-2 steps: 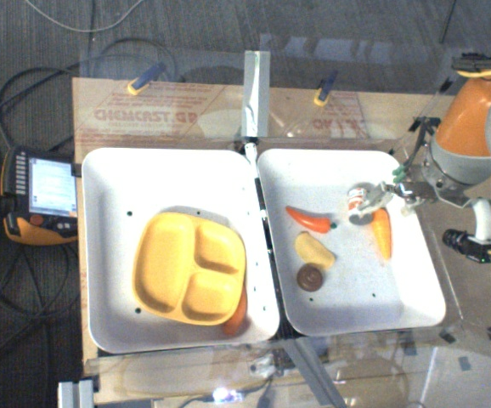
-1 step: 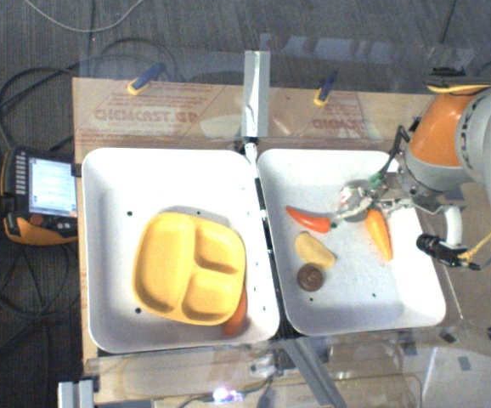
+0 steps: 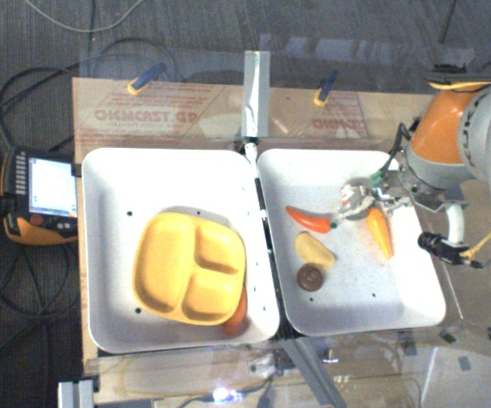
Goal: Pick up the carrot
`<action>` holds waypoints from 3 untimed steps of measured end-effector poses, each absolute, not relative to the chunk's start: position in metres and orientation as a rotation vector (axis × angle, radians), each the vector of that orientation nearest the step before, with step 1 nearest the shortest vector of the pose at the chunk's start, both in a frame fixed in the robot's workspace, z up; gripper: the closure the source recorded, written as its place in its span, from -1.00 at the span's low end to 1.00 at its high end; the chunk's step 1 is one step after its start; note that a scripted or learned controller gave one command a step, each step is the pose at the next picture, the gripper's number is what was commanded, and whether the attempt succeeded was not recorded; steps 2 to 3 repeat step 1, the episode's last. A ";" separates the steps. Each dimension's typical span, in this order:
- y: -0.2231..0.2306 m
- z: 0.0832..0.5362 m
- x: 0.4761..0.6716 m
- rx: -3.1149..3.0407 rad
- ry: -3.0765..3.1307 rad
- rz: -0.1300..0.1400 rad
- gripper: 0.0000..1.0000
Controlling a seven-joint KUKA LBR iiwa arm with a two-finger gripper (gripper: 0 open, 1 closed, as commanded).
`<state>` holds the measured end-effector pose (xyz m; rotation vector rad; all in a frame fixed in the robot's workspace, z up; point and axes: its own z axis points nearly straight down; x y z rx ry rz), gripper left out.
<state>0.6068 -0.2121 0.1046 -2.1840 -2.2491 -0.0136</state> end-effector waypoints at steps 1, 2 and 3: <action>-0.163 0.206 0.585 -2.275 -2.166 0.003 1.00; -0.163 0.206 0.585 -2.275 -2.166 0.003 1.00; -0.163 0.206 0.585 -2.275 -2.166 0.003 1.00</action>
